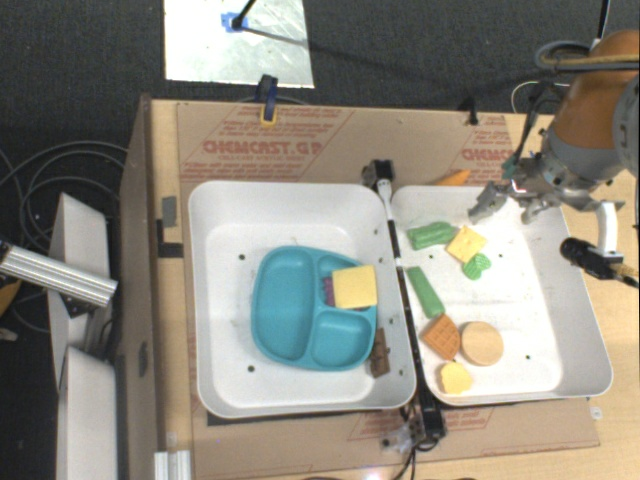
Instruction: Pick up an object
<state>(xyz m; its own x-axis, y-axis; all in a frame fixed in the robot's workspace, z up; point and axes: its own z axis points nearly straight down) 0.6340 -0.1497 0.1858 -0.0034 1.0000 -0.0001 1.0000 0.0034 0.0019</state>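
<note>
Bench [250, 138]: cardboard-lined, bearing two white bins side by side.
Left bin [215, 268]: holds a teal divided plate [300, 313] with a yellow block [355, 288] on its right part.
Right bin [560, 328]: small toy foods cluster at its left side, among them a green piece [432, 234], a yellow wedge [466, 244] and a round tan disc [482, 344].
Gripper [505, 204]: above the right bin's far edge, fingers spread, nothing between them.

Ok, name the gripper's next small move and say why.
Probably ease down and slightly left toward the yellow block. The gripper sits at the right bin's far edge with nothing between its fingers, and that block lies nearest.
</note>
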